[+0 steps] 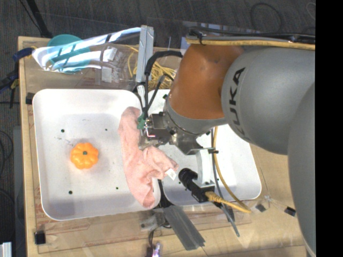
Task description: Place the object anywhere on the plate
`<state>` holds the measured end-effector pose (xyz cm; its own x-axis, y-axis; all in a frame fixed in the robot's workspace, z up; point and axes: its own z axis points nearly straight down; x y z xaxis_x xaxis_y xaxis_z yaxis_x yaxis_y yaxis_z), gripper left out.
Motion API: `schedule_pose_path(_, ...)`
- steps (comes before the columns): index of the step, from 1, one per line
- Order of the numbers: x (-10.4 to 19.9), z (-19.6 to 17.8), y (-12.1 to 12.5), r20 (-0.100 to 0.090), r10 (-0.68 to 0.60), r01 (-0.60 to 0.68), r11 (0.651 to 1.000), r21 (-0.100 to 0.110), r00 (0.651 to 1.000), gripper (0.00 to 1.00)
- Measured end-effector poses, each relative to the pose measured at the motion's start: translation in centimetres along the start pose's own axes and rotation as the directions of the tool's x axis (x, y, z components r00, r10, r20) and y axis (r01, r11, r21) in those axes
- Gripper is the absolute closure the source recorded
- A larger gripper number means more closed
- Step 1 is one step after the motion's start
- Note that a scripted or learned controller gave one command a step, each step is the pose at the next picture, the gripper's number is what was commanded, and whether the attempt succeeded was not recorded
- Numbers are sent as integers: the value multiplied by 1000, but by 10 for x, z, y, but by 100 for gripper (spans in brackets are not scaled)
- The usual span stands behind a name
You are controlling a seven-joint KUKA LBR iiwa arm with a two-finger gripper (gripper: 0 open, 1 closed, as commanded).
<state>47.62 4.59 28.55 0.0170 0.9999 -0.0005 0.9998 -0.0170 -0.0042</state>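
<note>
Gripper touching pink cloth; grasp unclear.

Orange pumpkin (pink cloth)

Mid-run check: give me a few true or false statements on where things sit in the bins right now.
1. An orange pumpkin lies in the left bin. True.
2. The pink cloth lies flat in the middle of the left bin. False: it drapes over the edge between the two bins.
3. The arm's wrist is over the pumpkin. False: it is beside the cloth, near the divide.
4. Yellow cable runs over the right bin. True.
</note>
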Motion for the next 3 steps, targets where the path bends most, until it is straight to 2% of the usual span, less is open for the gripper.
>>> schedule_pose_path(1, 68, 15, 78, 2, 217, -217, 976, 2, 976, 100)
schedule_pose_path(2, 72, 90, 104, 4, 533, -533, 846, 6, 846, 100)
schedule_pose_path(3, 82, 79, 90, 3, 471, -471, 882, 6, 882, 100)
